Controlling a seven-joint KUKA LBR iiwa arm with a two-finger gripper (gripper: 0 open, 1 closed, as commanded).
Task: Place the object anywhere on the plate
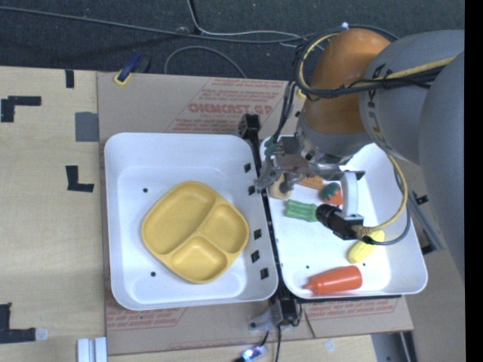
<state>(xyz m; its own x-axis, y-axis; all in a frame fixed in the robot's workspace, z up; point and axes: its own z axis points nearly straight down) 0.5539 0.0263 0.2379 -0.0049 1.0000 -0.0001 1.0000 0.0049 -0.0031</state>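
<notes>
The plate point(195, 231) was seen bare in the left bin point(121, 202); nothing had been placed. The hand point(283, 178) was lowered near the right bin's point(404, 277) left edge, its state untellable.

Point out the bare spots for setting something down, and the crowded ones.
Free: the three hollows of the yellow plate, and the left bin floor around it. In the right bin, only the patch between green toy and orange toy. Crowded: under the arm.
</notes>
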